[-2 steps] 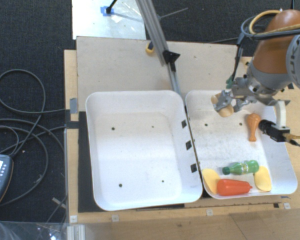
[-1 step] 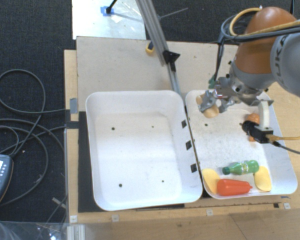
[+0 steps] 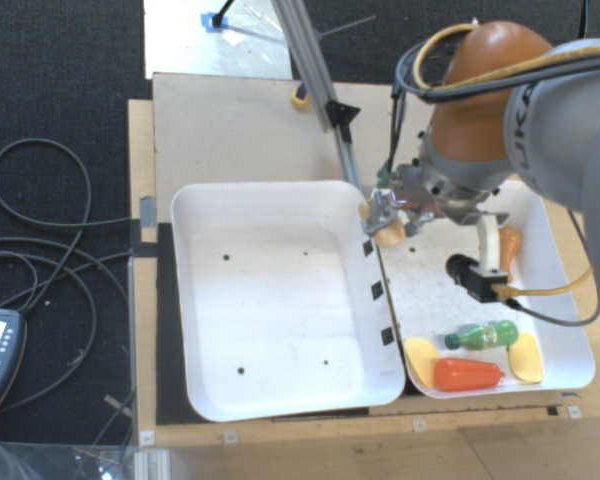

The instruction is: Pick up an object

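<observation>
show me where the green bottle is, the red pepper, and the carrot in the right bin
green bottle (image 3: 483,336), camera view, on the middle of its body.
red pepper (image 3: 467,373), camera view, on the middle of its red flesh.
carrot (image 3: 508,247), camera view, on its orange body near the bin's far right wall.

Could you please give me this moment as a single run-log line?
gripper: over right bin's far-left corner, tan object at its tip, hold unclear | green bottle, red item at near edge | left bin

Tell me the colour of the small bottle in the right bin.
Green bottle, with a white cap, seen in the camera view.
</observation>
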You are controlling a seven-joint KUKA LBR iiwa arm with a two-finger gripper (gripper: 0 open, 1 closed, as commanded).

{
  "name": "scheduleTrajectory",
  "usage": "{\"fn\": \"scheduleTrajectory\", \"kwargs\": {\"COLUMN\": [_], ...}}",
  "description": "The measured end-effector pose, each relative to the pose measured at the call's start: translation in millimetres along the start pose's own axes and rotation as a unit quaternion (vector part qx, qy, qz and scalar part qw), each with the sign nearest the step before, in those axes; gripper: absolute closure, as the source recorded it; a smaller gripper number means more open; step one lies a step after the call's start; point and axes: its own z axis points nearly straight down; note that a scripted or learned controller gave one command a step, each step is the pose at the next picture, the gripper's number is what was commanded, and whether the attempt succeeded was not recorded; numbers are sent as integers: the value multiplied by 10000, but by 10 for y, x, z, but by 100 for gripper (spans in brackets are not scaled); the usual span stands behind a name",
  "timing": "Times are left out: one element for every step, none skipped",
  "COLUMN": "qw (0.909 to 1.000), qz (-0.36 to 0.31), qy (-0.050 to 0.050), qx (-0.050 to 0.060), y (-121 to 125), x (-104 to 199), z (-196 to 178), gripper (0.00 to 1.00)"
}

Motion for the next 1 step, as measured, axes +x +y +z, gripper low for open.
{"fn": "scheduleTrajectory", "kwargs": {"qw": [10000], "qz": [-4], "qy": [-2], "qx": [3], "y": [-171], "x": [617], "z": [31], "gripper": [100]}}
